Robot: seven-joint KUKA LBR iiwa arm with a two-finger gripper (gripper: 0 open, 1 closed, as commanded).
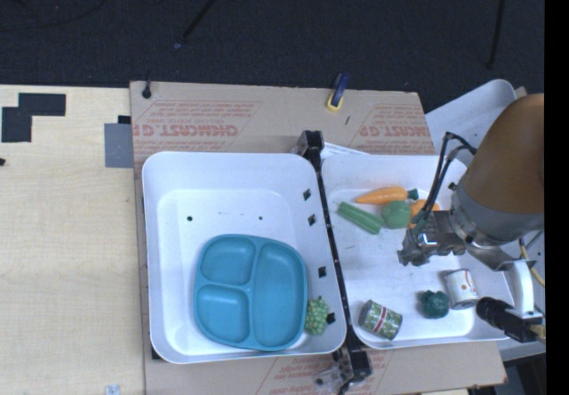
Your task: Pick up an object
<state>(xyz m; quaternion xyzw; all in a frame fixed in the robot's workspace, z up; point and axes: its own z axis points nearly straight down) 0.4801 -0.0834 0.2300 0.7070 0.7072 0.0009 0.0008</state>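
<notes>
Pale wood bench carries a cardboard sheet [267,117], and on it my two white bins sit side by side; beyond the bench's far edge lies dark carpet with cables.

I take the right bin [391,335] as my landmark. At its near rim lies a small can [380,319], and toward the near right corner a dark green lump [435,303] with a silver can [460,287] just beside it. My gripper [416,251] hangs over the bin's middle, above bare white floor; whether it is released or clenched I cannot tell from this angle, and I see nothing between its tips. Toward the far side lie a green stick [358,218], a round green piece [396,215] and a carrot [384,196], close together. Across the divider to the left, the other bin [160,206] bears a blue tray [252,291] and a green cluster [316,316].

I judge I am in the approach: nothing chosen yet. Next I need to settle over one object, probably the round green piece nearest me, then descend and close.
</notes>
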